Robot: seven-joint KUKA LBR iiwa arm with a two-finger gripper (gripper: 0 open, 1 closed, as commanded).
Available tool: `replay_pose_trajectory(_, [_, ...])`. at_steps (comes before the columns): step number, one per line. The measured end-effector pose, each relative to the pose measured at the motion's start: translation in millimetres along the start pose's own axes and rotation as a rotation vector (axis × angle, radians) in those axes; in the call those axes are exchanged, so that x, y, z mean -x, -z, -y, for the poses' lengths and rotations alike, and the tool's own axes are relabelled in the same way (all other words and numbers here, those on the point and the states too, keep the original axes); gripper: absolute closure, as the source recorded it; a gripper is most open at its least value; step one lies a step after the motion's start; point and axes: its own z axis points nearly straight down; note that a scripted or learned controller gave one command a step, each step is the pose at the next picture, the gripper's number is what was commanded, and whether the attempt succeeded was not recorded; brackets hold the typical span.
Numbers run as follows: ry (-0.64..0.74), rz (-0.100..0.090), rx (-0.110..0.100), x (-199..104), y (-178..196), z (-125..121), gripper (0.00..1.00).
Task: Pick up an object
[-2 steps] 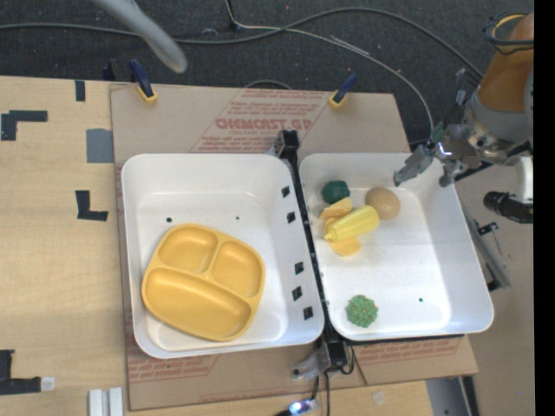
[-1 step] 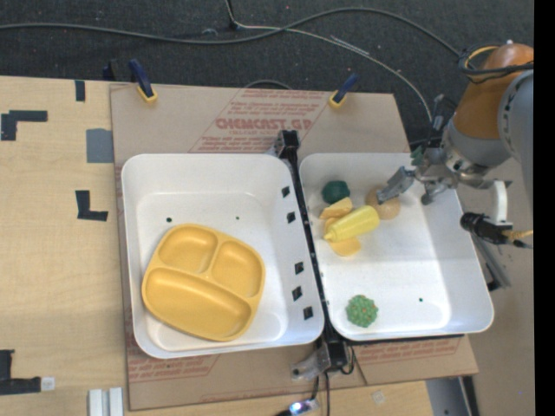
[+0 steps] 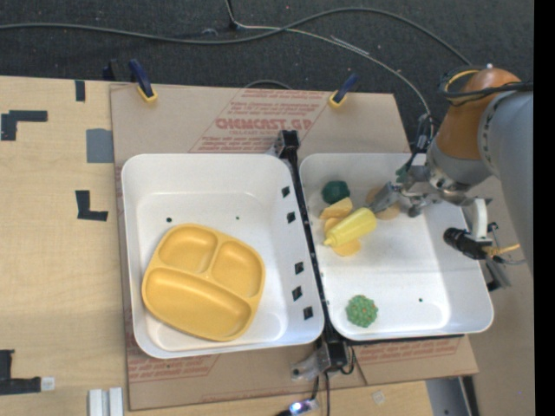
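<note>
my gripper sits near the yellow toy in the right bin, can't tell its state, so I'd drop straight over it.

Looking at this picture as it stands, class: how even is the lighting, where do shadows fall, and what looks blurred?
Camera view: lighting soft and even, no harsh glare on the white bins; the yellow divided plate casts a faint shadow at its lower edge; the yellow toy and green ball are slightly soft; the claw is blurry, details unclear.
</note>
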Motion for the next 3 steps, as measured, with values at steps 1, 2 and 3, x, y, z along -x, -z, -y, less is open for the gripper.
replay_pose_trajectory(1, [0.001,0.000,0.001,-1,13,-1,1.00])
replay_pose_trajectory(2, [0.000,0.000,0.007,7,64,-7,1.00])
replay_pose_trajectory(3, [0.000,0.001,0.009,11,127,-7,1.00])
